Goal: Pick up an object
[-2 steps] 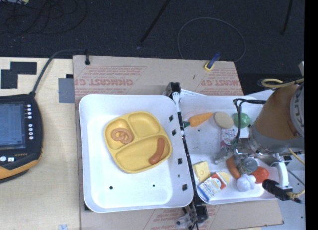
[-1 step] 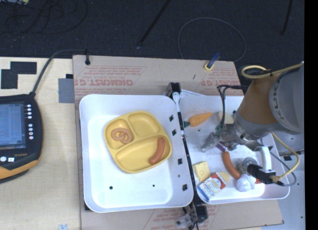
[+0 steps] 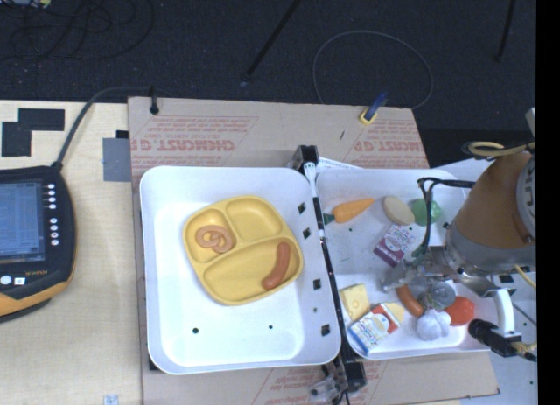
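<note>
claw [image 3: 426,277]: low in right bin [image 3: 372,183], open or shut can't tell
target: small sausage [image 3: 409,299] just under/left of claw, long axis diagonal
crowding: tomato [image 3: 461,310], white ball [image 3: 429,327], cheese [image 3: 354,299], carton [image 3: 372,326] close
left bin: yellow plate [image 3: 242,248], well apart

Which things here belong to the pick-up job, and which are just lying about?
Job:
two-finger gripper
orange toy carrot
yellow cheese wedge
red toy tomato
right white bin

Lying about:
yellow divided plate
brown toy sausage
black-and-orange teach pendant
</note>
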Robot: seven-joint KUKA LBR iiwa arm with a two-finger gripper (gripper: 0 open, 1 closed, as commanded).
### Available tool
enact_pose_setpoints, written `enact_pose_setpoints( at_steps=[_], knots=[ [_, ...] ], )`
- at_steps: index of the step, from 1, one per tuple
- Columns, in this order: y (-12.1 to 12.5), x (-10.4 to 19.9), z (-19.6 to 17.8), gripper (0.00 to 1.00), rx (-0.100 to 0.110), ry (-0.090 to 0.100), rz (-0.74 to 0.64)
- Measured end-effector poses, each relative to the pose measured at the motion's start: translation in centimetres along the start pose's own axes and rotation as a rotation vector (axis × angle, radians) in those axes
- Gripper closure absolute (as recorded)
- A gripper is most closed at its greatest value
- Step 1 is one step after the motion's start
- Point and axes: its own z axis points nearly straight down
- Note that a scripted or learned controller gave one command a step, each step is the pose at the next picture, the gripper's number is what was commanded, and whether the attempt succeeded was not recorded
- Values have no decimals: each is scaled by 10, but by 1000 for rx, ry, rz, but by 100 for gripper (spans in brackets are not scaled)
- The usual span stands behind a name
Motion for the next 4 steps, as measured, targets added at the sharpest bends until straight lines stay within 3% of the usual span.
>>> enact_pose_setpoints(
  at_steps=[1,2,3,4],
  knots=[
    [68,11,0,0,-1,-1,-7],
    [40,34,0,0,-1,-2,-1],
    [32,24,0,0,-1,1,-4],
    [32,24,-7,100,7,4,-2]
  ],
)
